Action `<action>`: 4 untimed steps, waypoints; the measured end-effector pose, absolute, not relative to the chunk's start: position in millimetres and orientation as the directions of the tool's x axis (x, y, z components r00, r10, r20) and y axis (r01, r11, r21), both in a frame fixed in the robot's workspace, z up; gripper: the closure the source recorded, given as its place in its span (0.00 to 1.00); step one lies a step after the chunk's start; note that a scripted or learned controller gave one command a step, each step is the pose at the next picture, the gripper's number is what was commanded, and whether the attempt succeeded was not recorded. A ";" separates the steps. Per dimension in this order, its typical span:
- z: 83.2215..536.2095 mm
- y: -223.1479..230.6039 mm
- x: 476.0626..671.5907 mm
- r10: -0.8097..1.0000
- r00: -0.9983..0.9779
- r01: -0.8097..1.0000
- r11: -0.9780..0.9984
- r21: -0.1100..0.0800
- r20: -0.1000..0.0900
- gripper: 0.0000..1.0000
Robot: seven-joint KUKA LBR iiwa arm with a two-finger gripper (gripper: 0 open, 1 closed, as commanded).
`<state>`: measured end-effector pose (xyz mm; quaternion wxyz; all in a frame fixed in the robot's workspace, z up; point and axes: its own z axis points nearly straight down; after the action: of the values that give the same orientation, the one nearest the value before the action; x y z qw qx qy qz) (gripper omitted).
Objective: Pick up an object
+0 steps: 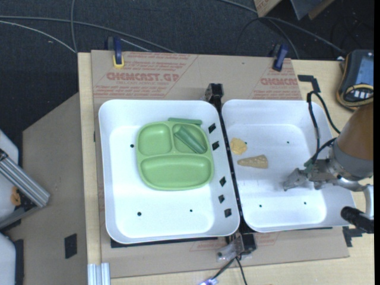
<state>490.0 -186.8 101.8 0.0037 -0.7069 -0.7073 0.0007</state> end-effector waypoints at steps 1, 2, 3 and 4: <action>116.1 -188.0 491.3 1.000 0.001 1.000 -0.001 0.001 0.001 1.00; 172.6 -195.3 499.5 1.000 -0.001 1.000 0.001 0.005 -0.002 1.00; 236.3 -200.5 499.6 1.000 -0.001 1.000 0.001 0.008 -0.003 1.00; 236.0 -200.5 500.2 1.000 -0.001 1.000 0.001 0.002 -0.001 1.00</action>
<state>500.2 -200.5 236.0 -0.0011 -0.7067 -0.7075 -0.0005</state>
